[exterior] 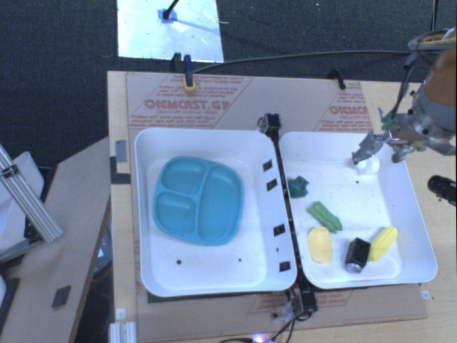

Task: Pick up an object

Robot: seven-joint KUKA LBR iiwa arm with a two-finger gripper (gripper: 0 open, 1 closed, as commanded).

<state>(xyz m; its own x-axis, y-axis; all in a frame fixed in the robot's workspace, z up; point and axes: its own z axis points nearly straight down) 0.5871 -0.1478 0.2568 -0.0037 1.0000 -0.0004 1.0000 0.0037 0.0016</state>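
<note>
We've got the gripper [380,148] over the far part of the right bin [408,191], fingers spread open with nothing between them. A small white thing [368,166] sits just below it. Nearer us are a corn cob [383,242], a black can [356,254] and a green pepper [325,216].

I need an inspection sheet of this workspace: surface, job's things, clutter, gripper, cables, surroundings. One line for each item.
Surface: bench with two white bins, left bin and right bin.
Job's things: in the right bin, a white object, dark green piece, green vegetable, yellow block, black can, yellow corn.
Clutter: blue divided plate in the left bin.
Gripper: gripper above the white object, open, holding nothing.
Cables: black cable across the bench's far edge.
Surroundings: dark floor, white sheet.
</note>
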